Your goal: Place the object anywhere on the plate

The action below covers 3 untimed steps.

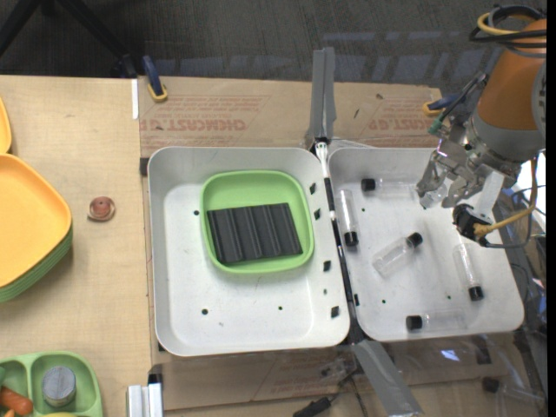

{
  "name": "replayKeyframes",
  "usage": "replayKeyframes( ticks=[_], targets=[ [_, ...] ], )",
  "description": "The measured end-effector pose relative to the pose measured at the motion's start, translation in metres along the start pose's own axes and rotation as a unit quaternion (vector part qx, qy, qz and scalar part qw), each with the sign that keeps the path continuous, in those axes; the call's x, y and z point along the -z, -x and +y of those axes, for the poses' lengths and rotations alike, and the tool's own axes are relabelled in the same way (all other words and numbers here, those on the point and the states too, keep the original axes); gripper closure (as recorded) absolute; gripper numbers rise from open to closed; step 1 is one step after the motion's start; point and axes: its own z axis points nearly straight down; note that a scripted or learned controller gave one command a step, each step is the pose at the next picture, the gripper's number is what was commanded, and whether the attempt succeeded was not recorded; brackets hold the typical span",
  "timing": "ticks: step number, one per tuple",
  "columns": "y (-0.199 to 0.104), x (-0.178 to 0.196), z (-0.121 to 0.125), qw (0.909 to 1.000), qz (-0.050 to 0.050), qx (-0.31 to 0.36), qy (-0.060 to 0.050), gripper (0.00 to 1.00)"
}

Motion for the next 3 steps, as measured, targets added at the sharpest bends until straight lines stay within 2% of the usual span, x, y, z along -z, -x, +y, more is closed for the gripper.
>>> replayKeyframes(
  ticks=[1, 2, 3],
  targets=[
    [0.000, 0.000, 0.000, 1.0000, 0.000, 0.000, 0.000, 0.00],
    [-0.062, -0.026, -0.026, 0.9999, -0.001, -0.017, -0.001, 0.00],
    [-0.107, -0.026, -0.073, 0.9976, -0.002, -0.069, -0.001, 0.00]
  ],
)
